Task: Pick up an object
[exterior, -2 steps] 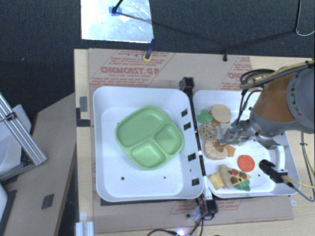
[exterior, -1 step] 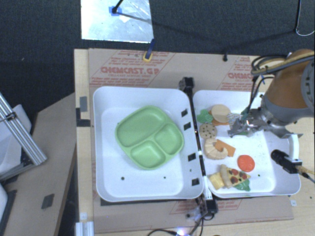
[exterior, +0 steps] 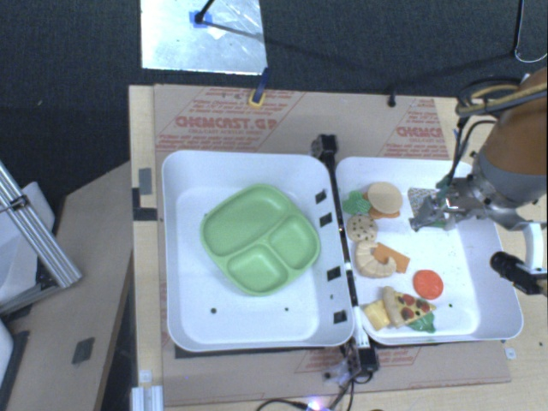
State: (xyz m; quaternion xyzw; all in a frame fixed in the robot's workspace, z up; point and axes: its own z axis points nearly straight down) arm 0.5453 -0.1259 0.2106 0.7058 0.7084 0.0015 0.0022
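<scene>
Toy food lies in the right bin (exterior: 488, 315): a burger bun (exterior: 384, 199), a green leafy piece (exterior: 356, 202), a chocolate-chip cookie (exterior: 362, 227), a tan pastry (exterior: 374, 261) with an orange wedge (exterior: 392, 256) on it, a red tomato slice (exterior: 428, 283) and a pizza slice (exterior: 398, 308). My gripper (exterior: 425, 212) hangs over the upper middle of this bin, just right of the bun. The arm's orange band (exterior: 518, 139) rises behind it at the right.
The left bin (exterior: 184, 315) holds a green three-compartment plate (exterior: 260, 239). A black divider with clips (exterior: 339, 247) runs between the bins. A metal frame (exterior: 34, 238) stands at the far left and a shiny sheet (exterior: 203, 24) lies beyond the bench.
</scene>
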